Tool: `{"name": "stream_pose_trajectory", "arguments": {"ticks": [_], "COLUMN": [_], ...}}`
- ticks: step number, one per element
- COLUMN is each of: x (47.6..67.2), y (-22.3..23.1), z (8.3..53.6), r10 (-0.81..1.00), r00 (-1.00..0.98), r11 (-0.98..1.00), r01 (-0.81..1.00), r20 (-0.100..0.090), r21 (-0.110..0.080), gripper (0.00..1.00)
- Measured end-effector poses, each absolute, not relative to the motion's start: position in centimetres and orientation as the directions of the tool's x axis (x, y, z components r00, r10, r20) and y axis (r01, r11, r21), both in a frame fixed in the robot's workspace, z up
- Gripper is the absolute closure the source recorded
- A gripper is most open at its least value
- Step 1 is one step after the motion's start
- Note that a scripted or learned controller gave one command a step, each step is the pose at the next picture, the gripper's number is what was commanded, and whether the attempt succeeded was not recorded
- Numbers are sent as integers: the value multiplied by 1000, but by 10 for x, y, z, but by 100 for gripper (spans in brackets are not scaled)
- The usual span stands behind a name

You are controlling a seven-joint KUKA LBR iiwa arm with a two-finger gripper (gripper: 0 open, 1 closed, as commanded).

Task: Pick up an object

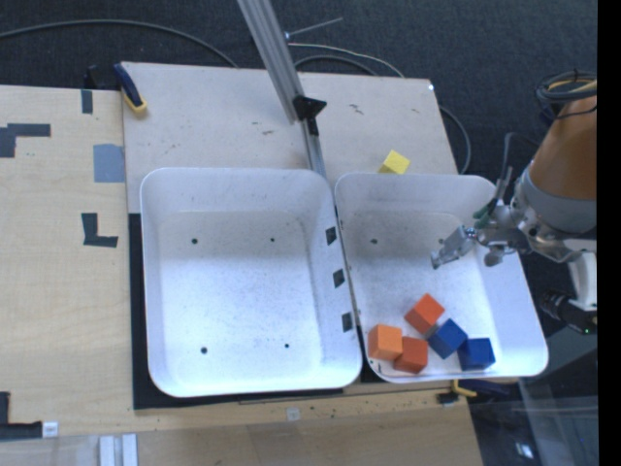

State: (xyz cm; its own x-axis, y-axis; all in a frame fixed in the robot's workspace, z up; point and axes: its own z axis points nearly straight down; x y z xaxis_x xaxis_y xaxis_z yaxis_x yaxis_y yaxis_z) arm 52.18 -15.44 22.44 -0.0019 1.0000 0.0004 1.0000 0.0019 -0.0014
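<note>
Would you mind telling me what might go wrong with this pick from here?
The blocks crowd together in the right bin's near corner, so the gripper may nudge neighbours or close on two. They also lie close to the bin wall, which could block a finger.

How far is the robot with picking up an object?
Nothing looks picked yet. The gripper is above the right bin, away from the blocks. Three orange blocks and two blue blocks lie near its front edge. Reaching, grasping and lifting one remain.

Yellow block (394, 162) behind bins, clamp (130, 88) — bench corner
</note>
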Motion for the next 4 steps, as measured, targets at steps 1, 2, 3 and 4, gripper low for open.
{"name": "stream_pose_trajectory", "arguments": {"ticks": [1, 2, 3, 4], "x": [499, 501, 482, 542], "y": [-133, -134, -159, -109], "z": [100, 114, 92, 92], "r10": [1000, 1000, 1000, 1000], "r00": [-2, -3, 2, -8], "r11": [2, 3, -2, 8], "r01": [1000, 1000, 1000, 1000], "r20": [3, 1, -2, 2], "r21": [-10, -4, 2, 2], "gripper": [0, 100, 100, 100]}}
